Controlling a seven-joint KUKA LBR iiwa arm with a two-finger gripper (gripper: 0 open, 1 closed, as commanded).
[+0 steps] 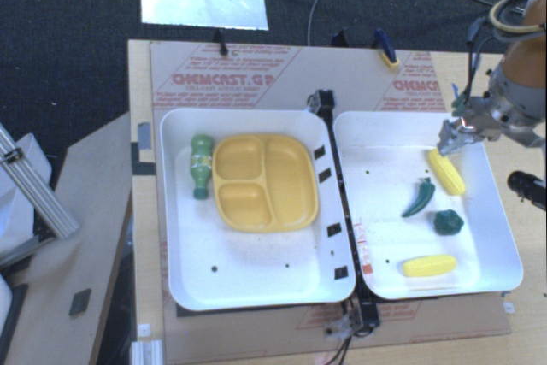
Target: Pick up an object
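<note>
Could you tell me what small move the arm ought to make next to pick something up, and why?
Probably a short descent onto the corn cob. The pincer hovers just above the cob's upper end in the right bin, nearer to it than to the green pepper, the dark green piece or the yellow piece.

A grey robot arm with an orange band above its wrist reaches in from the right edge, near the top. Its gripper points down and to the left, low over the right-hand area.
</note>
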